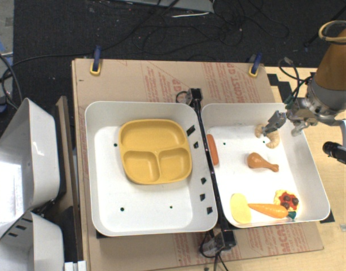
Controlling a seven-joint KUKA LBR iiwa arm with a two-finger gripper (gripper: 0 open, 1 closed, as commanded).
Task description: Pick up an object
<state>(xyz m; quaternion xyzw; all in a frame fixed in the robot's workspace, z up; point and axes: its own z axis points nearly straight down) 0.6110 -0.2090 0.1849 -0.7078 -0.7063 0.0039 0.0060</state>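
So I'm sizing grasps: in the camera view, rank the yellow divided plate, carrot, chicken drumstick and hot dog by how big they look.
1. Yellow divided plate, by far the largest.
2. Carrot.
3. Hot dog and chicken drumstick: too alike to rank; the hot dog is longer and thinner, the drumstick stubbier.

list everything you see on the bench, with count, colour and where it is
bins: 2, white, side by side on the bench
divided plate: 1, yellow, left bin
hot dog: 1, orange-red, right bin, along its left wall
chicken drumstick: 1, brown, right bin, middle
pale toy: 1, cream, right bin, far side, under the end effector
yellow disc: 1, yellow, right bin, near edge
carrot: 1, orange, beside the disc
pizza slice: 1, red and yellow, near right corner
clamps: 2, yellow, far edge of the board
end effector: 1, grey, over the right bin's far side
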